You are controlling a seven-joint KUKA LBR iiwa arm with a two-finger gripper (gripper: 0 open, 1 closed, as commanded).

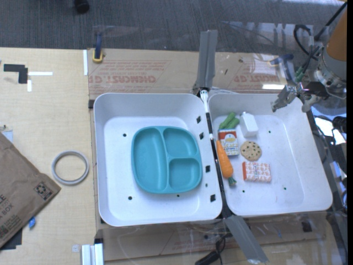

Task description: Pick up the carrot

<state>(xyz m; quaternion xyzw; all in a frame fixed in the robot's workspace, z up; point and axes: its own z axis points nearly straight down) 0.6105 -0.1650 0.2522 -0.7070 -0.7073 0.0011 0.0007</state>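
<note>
The carrot (223, 159) is orange with a small green tip at its near end. It lies lengthwise along the left wall of the right bin (298, 195), close to the divider between the bins. My gripper (292, 102) hangs over the far right corner of that bin, well away from the carrot, up and to its right. Its two fingers (279, 102) are spread apart and hold nothing.
Around the carrot lie a green pod (228, 120), a white block (249, 124), a red carton (228, 142), a cookie (251, 150) and a red-and-white packet (257, 171). A teal divided plate (166, 159) fills the left bin (110, 148). A tape ring (70, 167) lies on the bench.
</note>
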